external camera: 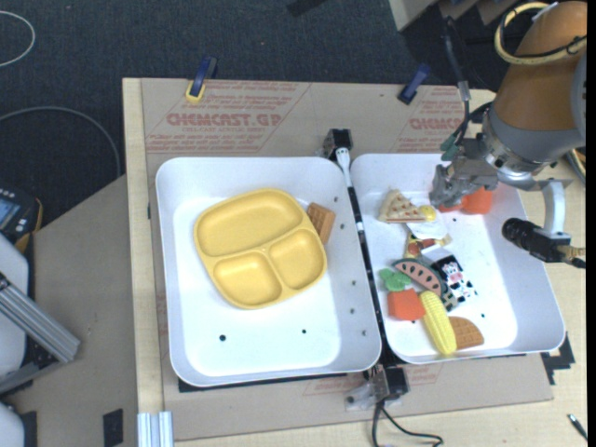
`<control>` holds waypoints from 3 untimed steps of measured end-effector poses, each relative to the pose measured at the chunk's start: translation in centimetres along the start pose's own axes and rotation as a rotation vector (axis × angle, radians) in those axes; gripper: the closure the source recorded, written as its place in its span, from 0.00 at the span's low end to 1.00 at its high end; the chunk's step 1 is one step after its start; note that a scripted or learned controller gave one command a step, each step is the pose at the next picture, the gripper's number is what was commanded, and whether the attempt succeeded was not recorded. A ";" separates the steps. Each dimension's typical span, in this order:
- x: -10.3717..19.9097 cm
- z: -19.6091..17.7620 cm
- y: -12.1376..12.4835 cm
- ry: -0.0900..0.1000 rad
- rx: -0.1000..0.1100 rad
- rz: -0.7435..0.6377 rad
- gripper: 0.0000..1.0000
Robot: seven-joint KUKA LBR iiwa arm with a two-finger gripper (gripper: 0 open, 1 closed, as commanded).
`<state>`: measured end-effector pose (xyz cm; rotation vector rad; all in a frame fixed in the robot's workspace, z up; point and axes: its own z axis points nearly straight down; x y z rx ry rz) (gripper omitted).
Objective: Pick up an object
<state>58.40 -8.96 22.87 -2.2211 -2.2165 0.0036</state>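
We see the grey two-finger gripper [453, 186] low in the right white bin [521, 329], upper right, beside a small orange block [478, 201], likely lining up; its state we cannot tell.

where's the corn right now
The corn lies in the right bin, near its front edge, between an orange piece on its left and a brown piece on its right.
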 end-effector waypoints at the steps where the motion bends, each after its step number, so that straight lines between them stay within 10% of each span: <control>1: 1.1 -0.3 0.4 -0.001 -0.005 -0.004 1.00; 3: 0.5 -0.5 -0.4 -0.001 -0.006 -0.002 1.00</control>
